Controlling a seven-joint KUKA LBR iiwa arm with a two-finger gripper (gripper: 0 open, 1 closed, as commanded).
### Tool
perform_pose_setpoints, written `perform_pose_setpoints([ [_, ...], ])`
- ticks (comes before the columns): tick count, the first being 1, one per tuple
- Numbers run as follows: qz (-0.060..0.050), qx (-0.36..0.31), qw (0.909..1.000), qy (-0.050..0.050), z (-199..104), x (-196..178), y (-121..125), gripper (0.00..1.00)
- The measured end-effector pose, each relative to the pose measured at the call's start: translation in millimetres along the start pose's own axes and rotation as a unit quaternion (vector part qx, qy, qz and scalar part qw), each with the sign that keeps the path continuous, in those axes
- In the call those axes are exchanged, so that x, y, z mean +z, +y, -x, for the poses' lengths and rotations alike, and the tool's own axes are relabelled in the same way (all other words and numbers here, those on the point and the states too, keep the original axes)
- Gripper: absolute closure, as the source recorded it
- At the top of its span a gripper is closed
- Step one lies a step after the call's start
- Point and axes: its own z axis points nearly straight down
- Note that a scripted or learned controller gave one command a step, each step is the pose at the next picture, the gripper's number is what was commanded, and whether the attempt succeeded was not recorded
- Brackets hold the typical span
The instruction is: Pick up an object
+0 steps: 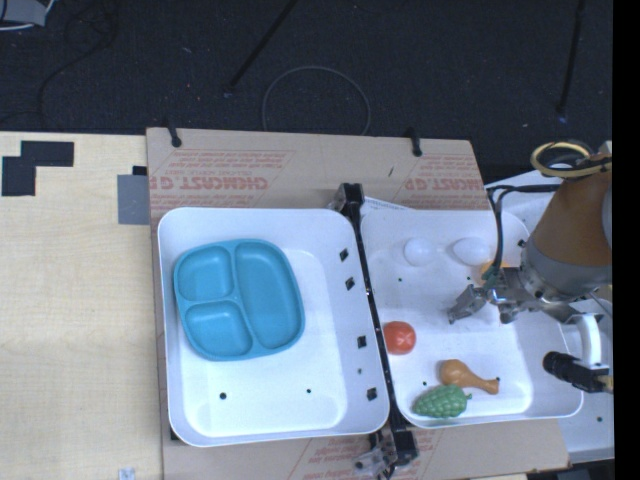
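My gripper (483,310) hangs over the middle right of the right bin (400,238), its fingers (461,309) spread open with nothing between them. A red ball-like fruit (399,337) lies to its left, near the bin's left wall. Below the gripper an orange drumstick-shaped toy (465,375) rests close to the front, with a green bumpy toy (441,401) just under it. Two white egg-like objects (418,252) (468,250) sit near the bin's far wall, above the gripper.
The left bin (330,388) holds a blue divided plate (238,297) in its left half. A black divider (365,308) runs between the bins. Cables and a black fitting (572,368) sit by the arm at the right edge.
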Motion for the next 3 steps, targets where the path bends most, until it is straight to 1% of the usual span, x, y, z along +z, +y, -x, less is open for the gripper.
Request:
perform_pose_setpoints([
  [1,0.002,0.001,1.0000,-0.001,-1.0,41.1,0.1,0.00],
  [2,0.003,0.003,1.0000,-0.001,0.1,28.5,0.3,1.00],
  [3,0.004,-0.001,1.0000,-0.001,-5.3,-15.2,-0.5,1.00],
])
